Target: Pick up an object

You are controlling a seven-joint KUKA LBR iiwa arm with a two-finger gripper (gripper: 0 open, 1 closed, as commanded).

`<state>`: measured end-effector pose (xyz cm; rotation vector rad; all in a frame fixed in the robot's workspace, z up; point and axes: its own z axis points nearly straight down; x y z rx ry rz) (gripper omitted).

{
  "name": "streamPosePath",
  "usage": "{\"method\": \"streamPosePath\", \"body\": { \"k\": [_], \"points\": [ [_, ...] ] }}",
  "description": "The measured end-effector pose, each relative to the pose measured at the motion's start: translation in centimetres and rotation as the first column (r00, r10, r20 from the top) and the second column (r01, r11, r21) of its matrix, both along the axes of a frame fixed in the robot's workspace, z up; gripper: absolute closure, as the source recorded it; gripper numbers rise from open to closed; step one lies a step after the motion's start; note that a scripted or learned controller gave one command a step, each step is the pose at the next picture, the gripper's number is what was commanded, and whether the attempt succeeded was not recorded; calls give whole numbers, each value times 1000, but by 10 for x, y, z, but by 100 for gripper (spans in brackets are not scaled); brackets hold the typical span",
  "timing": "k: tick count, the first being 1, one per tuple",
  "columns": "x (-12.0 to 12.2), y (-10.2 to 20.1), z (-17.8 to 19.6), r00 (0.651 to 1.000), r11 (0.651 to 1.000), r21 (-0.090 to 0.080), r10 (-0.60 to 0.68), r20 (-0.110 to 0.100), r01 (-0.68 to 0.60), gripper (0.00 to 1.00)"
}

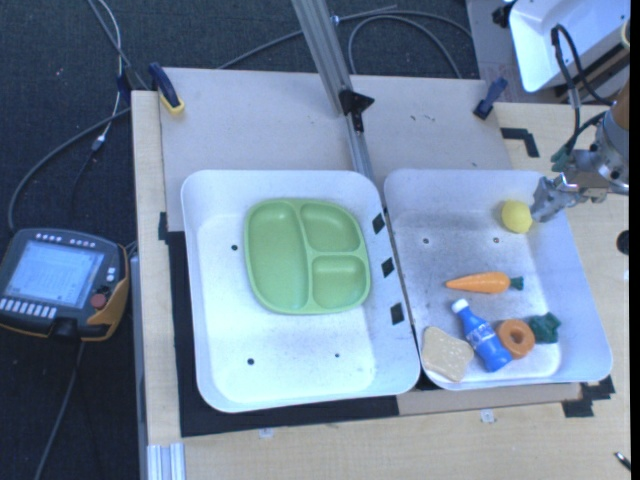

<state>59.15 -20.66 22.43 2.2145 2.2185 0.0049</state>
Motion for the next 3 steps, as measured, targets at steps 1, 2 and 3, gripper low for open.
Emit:
{"method": "streamPosePath", "body": {
  "k": [1, 2, 3],
  "points": [
    [1, 0, 11, 1000, 1000, 1, 0, -3, 0, 100],
    [5, 56, 18, 1000, 1000, 5, 4, -7, -4, 100],
    [8, 108, 9, 1000, 1000, 6, 5, -9, -5, 100]
  ]
}}
